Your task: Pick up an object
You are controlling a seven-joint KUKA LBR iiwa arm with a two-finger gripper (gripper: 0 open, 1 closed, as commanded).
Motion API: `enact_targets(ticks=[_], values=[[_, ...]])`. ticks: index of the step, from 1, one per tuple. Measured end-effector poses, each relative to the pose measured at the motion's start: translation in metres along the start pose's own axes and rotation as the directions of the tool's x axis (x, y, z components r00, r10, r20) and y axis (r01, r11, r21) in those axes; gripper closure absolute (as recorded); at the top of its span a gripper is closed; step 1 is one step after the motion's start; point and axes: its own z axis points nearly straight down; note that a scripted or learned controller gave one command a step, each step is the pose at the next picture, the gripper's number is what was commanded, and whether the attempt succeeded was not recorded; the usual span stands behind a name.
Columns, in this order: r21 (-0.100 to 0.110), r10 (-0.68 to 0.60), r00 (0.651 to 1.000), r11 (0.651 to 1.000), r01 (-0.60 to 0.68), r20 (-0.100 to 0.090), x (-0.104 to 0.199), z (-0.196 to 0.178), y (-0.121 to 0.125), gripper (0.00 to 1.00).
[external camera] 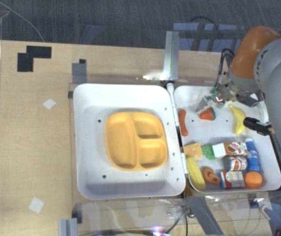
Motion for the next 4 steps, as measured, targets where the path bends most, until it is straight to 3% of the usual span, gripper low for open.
enact_targets(ticks=[1,2,3,4], values=[[-0.012,-0.008,1.0,1.0,0.008,0.008,0.0,-0.014,0.004,1.0],[-0.006,-0.01,1.0,1.0,0.01,0.001,0.003,-0.012,0.003,0.0],[0.015,-0.252,0.968,0.968,0.252,0.019,0.014,-0.005,0.001,0.0],[-0.007,-0.261,0.965,0.965,0.261,0.021,0.019,-0.017,0.008,1.0]])
